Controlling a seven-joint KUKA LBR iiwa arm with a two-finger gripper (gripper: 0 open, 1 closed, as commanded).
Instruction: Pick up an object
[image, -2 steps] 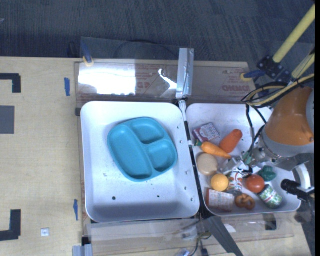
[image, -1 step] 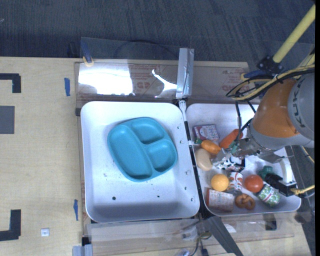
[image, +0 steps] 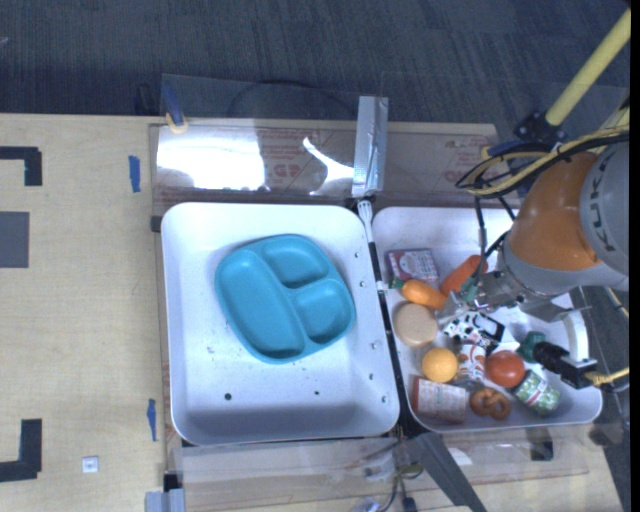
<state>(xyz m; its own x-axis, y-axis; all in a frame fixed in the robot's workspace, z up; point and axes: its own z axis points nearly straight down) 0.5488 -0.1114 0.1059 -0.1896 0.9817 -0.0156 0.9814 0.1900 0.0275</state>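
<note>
The right bin (image: 590, 405) holds a jumble of small things: a pink packet (image: 413, 265), an orange carrot-like piece (image: 424, 293), a beige bun (image: 415, 323), an orange ball (image: 439, 364), a black-and-white cow toy (image: 470, 330), a red tomato (image: 506, 368), a brown pretzel (image: 490, 402) and a green bottle (image: 540, 392). My gripper (image: 483, 293) is low over this bin's upper middle, just right of a red-orange piece (image: 462, 273) and above the cow toy. The wrist and its orange band (image: 555, 225) cover the bin's far right part.
The left bin (image: 200, 400) holds a blue divided plate (image: 287, 295) near its middle. A wall (image: 380, 300) separates the two bins. A clear panel (image: 250, 155) stands behind them. Yellow and black cables (image: 520, 150) loop at the upper right.
</note>
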